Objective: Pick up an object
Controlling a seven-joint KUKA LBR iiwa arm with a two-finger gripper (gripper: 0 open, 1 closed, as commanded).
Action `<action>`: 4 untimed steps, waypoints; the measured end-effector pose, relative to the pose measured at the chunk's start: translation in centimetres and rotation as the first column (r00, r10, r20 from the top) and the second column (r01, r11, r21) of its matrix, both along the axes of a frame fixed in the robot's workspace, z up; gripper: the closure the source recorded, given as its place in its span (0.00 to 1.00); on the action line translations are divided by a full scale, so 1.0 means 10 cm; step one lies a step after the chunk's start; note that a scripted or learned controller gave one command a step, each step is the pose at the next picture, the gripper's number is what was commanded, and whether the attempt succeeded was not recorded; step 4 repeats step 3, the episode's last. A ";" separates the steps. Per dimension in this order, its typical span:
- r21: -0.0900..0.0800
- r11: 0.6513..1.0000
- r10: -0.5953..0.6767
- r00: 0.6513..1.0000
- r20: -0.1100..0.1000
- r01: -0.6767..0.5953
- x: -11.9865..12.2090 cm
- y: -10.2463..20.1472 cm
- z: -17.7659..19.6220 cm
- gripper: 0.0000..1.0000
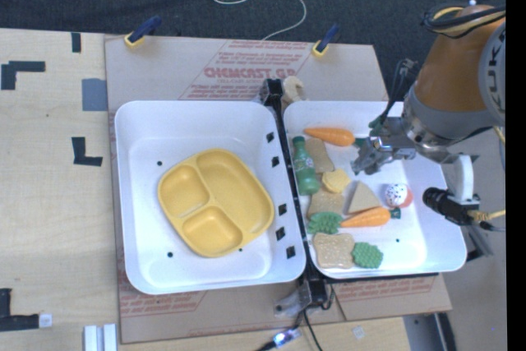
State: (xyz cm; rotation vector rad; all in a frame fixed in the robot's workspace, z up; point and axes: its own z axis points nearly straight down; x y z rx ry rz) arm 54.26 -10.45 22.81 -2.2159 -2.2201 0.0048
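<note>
While the gripper [367,158] hangs over the right bin [427,247], near the middle of its floor, whether it is released or clenched cannot be told from this slanted overhead view. Two plastic carrots lie in that bin: one carrot [329,135] near the far wall, long axis left to right; the other carrot [366,217] lower down, leafy end toward the right. Just beside the dividing wall a green bottle [303,168] lies lengthwise, cap toward the far side. One round yellow piece [334,180], one beige wedge [360,197], one speckled white ball [396,194], one slice of toast [333,250] and two bumpy green leafy pieces [367,256] are close by. A glossy yellow three-compartment plate [215,200] sits in the left bin [140,177].
</note>
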 end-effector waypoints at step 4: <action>0.000 1.000 -0.001 1.000 0.001 0.001 -0.36 0.15 -0.12 1.00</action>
